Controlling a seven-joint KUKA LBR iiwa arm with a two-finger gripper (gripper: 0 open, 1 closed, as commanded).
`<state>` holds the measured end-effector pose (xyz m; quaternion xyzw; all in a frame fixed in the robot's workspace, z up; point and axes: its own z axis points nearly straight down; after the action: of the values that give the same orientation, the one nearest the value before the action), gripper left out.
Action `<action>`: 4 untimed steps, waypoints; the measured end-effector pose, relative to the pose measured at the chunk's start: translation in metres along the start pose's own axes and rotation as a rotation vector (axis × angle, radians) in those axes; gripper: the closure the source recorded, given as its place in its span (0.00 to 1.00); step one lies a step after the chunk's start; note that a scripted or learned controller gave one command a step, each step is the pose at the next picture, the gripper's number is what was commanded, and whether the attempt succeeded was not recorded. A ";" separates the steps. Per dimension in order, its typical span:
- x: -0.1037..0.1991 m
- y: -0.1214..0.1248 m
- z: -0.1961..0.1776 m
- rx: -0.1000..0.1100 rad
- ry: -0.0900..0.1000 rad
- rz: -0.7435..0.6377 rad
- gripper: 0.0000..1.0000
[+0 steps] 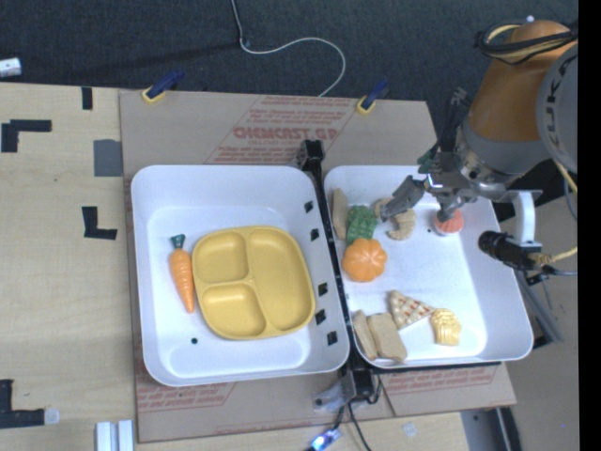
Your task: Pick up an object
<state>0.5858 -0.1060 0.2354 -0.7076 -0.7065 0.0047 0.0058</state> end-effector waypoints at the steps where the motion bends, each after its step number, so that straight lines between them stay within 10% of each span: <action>1: 0.000 0.002 -0.008 -0.013 -0.001 -0.003 0.00; 4: -0.002 0.009 0.125 -0.009 -0.001 -0.003 0.00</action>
<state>0.5927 -0.1073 0.1102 -0.7065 -0.7078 0.0019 0.0019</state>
